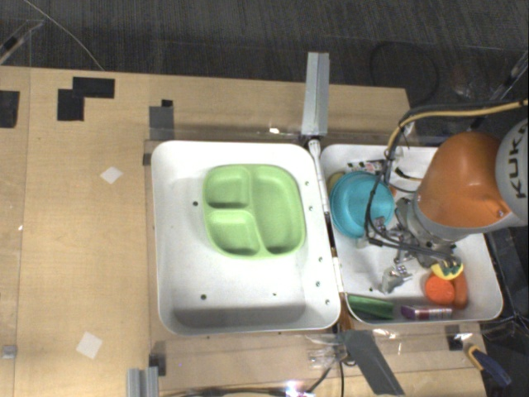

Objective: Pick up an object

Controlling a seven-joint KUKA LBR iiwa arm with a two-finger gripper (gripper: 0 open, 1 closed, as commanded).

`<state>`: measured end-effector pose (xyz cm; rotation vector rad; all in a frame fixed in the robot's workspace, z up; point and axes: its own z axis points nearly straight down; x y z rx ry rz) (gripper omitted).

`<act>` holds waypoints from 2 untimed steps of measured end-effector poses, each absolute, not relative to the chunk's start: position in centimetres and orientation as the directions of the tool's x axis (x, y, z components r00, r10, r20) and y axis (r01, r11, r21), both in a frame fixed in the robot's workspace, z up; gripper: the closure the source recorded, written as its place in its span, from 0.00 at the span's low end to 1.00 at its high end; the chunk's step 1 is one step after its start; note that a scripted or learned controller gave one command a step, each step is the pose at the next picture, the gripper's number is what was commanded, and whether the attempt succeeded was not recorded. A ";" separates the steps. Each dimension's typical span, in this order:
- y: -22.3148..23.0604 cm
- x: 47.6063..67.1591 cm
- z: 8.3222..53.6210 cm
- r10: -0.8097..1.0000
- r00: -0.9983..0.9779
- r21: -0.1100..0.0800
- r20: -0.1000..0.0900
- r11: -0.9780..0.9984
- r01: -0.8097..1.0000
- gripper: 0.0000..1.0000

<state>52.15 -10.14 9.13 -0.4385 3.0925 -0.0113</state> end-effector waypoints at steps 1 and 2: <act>-8.4 50.0 9.2 -0.320 -0.947 -0.013 -0.023 0.947 -0.320 0.00; -13.9 53.3 13.3 0.046 -0.999 -0.002 -0.011 0.999 0.046 0.00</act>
